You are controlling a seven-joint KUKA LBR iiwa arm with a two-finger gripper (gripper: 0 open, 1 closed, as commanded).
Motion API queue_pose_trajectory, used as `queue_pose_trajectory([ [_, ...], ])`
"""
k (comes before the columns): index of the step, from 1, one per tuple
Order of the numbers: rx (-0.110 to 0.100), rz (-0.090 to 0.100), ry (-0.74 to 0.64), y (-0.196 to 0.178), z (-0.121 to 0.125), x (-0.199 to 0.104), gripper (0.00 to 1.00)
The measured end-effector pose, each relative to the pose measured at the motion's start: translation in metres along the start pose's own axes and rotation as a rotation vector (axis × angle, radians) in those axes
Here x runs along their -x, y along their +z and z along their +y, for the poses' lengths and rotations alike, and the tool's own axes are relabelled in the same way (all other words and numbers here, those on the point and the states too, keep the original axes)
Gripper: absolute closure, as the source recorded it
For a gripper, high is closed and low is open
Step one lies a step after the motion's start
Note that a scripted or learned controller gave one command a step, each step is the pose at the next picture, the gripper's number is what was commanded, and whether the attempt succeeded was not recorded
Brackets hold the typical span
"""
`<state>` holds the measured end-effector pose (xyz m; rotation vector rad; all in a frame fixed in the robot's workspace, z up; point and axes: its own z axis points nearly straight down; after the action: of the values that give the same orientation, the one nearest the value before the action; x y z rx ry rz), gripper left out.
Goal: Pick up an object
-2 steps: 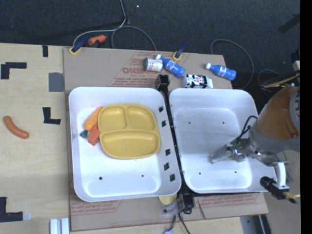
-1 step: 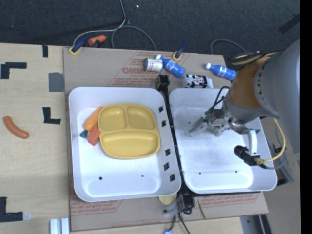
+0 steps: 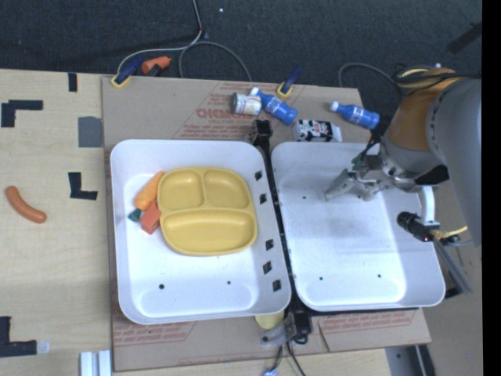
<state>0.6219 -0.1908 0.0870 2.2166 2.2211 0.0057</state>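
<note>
A yellow divided plate (image 3: 207,210) lies in the left bin (image 3: 196,296). Against its left side rest an orange carrot-like piece (image 3: 147,190) and a small red and green piece (image 3: 149,222). My gripper (image 3: 350,191) is low over the upper middle of the right bin (image 3: 352,288), its grey fingers (image 3: 335,189) spread open with bare white floor between them. The grey arm with its orange band (image 3: 411,120) comes in from the right.
Behind the bins on the cardboard lie a white bottle (image 3: 246,103), two blue bottles (image 3: 279,109) (image 3: 356,115) and a black-and-white packet (image 3: 317,131). An orange sausage (image 3: 25,204) lies far left on the bench. Clamps and cables sit along the back edge.
</note>
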Motion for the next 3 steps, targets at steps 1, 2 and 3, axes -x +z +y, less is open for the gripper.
queue_pose_trajectory([
  [1, -0.001, -0.003, -0.002, 0.001, 0.002, -0.085, 0.00],
  [2, -0.002, -0.001, -0.001, 0.002, 0.049, -0.089, 0.00],
  [3, -0.002, -0.004, 0.000, -0.008, 0.047, -0.088, 1.00],
])
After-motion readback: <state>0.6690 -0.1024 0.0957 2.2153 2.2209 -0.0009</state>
